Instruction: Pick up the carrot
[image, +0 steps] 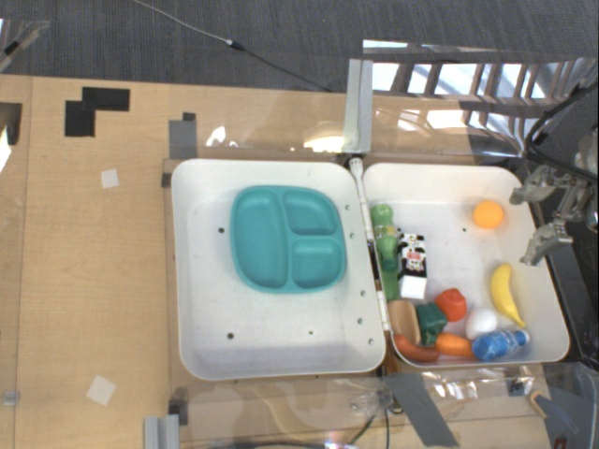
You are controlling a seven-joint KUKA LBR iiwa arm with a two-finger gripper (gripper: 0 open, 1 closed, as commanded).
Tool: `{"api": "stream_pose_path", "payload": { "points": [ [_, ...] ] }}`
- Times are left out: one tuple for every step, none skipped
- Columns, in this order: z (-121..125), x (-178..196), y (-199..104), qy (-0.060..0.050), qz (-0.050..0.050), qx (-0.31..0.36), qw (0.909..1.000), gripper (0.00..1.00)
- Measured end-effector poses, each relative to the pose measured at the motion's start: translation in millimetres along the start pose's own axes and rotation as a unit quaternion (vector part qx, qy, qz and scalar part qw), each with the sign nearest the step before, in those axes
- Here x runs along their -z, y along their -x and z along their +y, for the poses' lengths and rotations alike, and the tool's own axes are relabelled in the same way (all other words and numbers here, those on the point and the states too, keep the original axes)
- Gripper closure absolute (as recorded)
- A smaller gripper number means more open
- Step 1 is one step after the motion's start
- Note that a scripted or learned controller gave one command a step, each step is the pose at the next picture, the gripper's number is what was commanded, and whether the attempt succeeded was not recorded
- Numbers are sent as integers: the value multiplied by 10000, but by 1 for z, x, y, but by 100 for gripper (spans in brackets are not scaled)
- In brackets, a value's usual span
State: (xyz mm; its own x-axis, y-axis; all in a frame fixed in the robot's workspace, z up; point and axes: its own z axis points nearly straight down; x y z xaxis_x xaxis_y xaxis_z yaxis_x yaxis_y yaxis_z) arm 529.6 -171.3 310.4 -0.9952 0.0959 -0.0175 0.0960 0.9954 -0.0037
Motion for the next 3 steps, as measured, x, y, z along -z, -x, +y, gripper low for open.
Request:
{"api": "stream_pose_path", "payload": {
  "points": [
    [-33, -189, 2, 20, 95, -544, 9985, 0],
    [30, -218, -42, -2, -42, -826, 9966, 0],
    [21, -224, 95, 8, 29, -2506, 9681, 0]
  ]
}}
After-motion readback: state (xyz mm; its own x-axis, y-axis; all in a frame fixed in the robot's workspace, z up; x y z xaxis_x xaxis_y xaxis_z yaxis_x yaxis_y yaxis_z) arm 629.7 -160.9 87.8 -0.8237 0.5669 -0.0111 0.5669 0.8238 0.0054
